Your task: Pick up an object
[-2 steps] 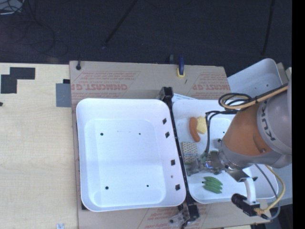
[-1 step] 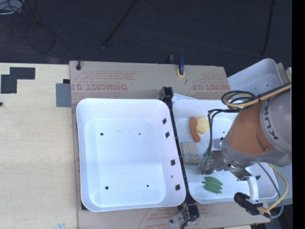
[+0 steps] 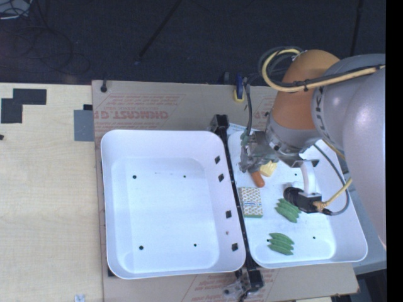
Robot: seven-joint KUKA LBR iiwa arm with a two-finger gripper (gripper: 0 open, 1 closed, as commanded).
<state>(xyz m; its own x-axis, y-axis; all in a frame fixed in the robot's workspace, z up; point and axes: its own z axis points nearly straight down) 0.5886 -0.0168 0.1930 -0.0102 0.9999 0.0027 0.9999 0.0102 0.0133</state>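
The gripper [image 3: 255,160] hangs low at the right bin's [image 3: 343,247] eleven o'clock corner; whether it pinches anything, I cannot tell. An orange piece [image 3: 258,179] lies just beneath, at six o'clock; better to centre over it before squeezing.

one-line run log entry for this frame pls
task: pick up object | gripper: low in right bin, by orange item | grasp: unconfirmed | also in bin: two green items, patterned block

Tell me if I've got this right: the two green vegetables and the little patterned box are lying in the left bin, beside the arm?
Not quite. The camera view shows the two green vegetables and the patterned box lying in the right bin, beside the arm.
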